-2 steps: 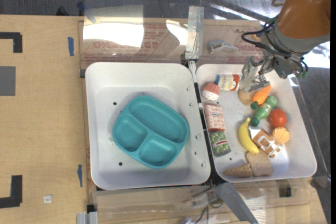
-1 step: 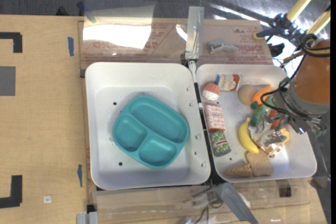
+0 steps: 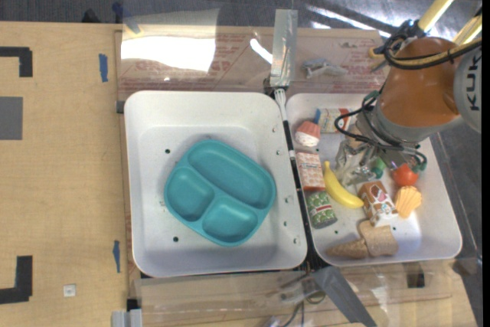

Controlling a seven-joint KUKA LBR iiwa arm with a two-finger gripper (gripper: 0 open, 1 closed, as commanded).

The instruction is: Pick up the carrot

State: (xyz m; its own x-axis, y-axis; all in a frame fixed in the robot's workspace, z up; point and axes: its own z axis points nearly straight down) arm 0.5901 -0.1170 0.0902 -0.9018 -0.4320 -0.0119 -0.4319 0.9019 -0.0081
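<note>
The carrot (image 3: pixel 406 174) looks like the small orange-red piece at the right side of the right bin (image 3: pixel 448 230), with a bit of green beside it toward the gripper. Part of it is hidden by the arm's cables. My gripper (image 3: pixel 357 161) hangs low over the middle of the right bin, just left of the carrot and above the yellow banana (image 3: pixel 342 189). I see nothing held in it. The orange wrist band (image 3: pixel 417 84) covers the bin's back right part.
Crowding the right bin are a small printed box (image 3: pixel 376 201), a yellow-orange ridged toy (image 3: pixel 409 201), an ice cream cone (image 3: pixel 366 243), a green packet (image 3: pixel 321 208) and red-and-white packets (image 3: pixel 308 153). The left bin (image 3: pixel 145 165) holds a teal divided plate (image 3: pixel 220 190).
</note>
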